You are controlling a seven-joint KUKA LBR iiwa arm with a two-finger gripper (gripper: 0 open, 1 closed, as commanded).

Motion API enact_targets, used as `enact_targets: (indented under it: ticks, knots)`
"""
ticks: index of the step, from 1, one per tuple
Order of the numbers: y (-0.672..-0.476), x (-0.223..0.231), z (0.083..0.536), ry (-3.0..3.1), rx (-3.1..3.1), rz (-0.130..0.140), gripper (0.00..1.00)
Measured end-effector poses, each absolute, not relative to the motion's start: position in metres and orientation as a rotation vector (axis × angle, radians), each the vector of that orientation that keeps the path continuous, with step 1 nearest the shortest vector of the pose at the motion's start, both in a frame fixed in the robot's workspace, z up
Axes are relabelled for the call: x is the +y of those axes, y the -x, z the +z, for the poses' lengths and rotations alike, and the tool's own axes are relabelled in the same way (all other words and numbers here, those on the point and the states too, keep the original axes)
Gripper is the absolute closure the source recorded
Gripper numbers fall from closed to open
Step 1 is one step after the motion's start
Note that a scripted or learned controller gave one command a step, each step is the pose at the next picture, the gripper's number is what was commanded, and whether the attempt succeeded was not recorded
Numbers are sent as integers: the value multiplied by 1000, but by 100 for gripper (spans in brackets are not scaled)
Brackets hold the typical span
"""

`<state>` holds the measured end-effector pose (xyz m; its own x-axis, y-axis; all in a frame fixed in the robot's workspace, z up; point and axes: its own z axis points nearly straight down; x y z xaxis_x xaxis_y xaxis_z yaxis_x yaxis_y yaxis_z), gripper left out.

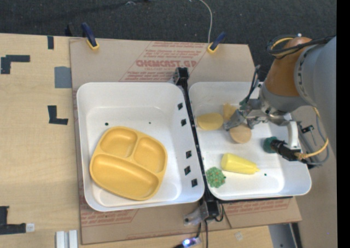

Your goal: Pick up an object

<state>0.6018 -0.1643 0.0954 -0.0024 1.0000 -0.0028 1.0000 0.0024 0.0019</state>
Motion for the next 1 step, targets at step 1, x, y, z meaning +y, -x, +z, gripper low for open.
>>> enact_targets:
  ticks: [1]
  knots:
    - [-602,-162,159,-2217,2221,4,100]
